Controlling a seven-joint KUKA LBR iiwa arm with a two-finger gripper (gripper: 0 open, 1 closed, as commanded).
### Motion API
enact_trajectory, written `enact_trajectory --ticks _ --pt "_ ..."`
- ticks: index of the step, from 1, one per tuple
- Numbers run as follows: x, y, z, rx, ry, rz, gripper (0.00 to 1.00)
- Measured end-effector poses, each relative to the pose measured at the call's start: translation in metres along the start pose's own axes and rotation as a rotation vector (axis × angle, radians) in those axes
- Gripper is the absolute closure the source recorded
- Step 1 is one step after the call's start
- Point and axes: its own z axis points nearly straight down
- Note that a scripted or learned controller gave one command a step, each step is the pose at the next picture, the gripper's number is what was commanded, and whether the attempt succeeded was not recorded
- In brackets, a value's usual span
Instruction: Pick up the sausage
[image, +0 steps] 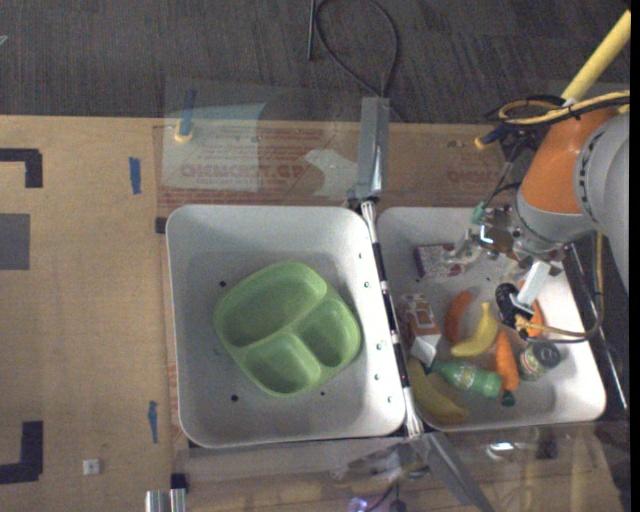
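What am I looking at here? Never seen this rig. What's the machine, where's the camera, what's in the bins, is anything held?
There is one camera, fixed above the bench, looking down at a slant on two shallow white bins. The grey arm with the orange band is a robot arm reaching in from the right. Its gripper hangs over the back part of the right bin. The left bin holds a green divided plate. The right bin holds a pile of food items: bananas, a green bottle, a carrot, a can, a small packet and an orange-red oblong piece, probably the sausage it is meant to pick up. I cannot see it holding anything.
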Motion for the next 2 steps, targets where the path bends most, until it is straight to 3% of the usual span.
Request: enact_trajectory --ticks 1,2 --pt "0.020 -0.039 0.001 -0.002 -0.005 0.036 0.00" --pt "0.021 -0.038 -0.010 -0.003 0.001 0.038 1.00"
